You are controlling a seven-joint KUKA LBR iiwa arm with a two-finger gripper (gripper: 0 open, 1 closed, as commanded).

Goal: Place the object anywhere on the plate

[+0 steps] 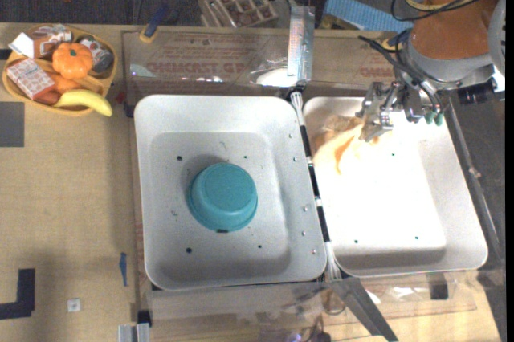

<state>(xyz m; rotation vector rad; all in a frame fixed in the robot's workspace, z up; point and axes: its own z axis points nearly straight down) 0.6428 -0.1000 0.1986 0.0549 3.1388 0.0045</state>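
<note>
A round teal plate (224, 197) lies in the middle of the left bin (161, 132). In the right bin (401, 212), near its upper left corner, I see a blurred orange and tan object (339, 146). My gripper (373, 128) hangs just to the right of and above that object, at the upper part of the right bin. The blur hides whether the object touches the gripper or rests on the bin floor.
A yellow bowl (16, 83) with toy food, including a banana and a small pumpkin, sits on the bench at the far left. A clear plastic sheet (209, 63) lies behind the bins. Cables and boxes crowd the area beyond the bench.
</note>
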